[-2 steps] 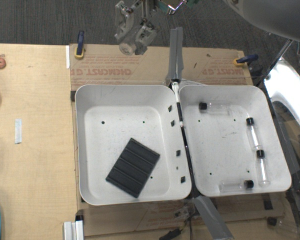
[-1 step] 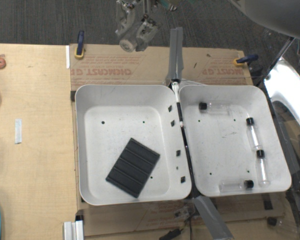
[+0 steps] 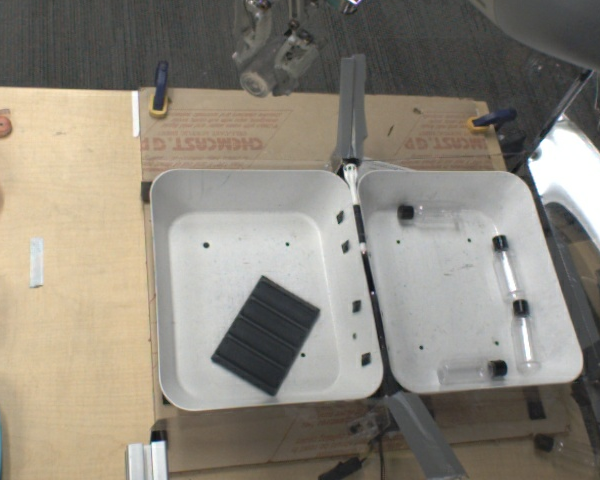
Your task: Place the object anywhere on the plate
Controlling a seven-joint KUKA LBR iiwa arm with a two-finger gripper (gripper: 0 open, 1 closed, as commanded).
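The gripper (image 3: 272,43) hangs above the bench's far edge, its state indeterminable, while the dark ribbed plate (image 3: 267,334) lies flat near the left bin's (image 3: 170,268) front edge; the rigid, likely slippery clear tubes (image 3: 511,286) suit a mid-length grasp.

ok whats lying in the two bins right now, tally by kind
dark ribbed plate, left bin: 1
clear tubes with black caps, right bin: 4, one at the back, two along the right side, one at the front
total: 5
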